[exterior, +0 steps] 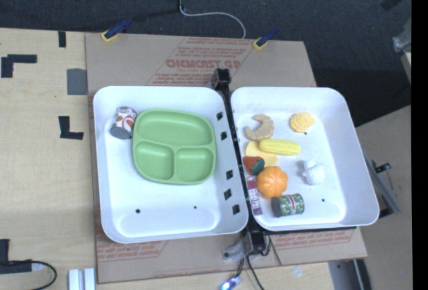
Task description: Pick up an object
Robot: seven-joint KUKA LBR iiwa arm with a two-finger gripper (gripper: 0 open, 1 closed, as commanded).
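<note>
white bins (334, 212) hold a green tray (174, 146) and toy food, perhaps an orange (272, 181); the hand's state i cannot tell.

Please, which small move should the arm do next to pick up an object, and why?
Probably bring the arm in over the right bin and hover above the orange fruit. Most of the small items lie there, and the fruit is large, round and has some free floor on its right side.

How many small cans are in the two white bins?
2. A red-and-white can lies in the left bin, touching the green divided plate's left edge. A green-labelled can lies in the right bin, below the orange fruit.
</note>
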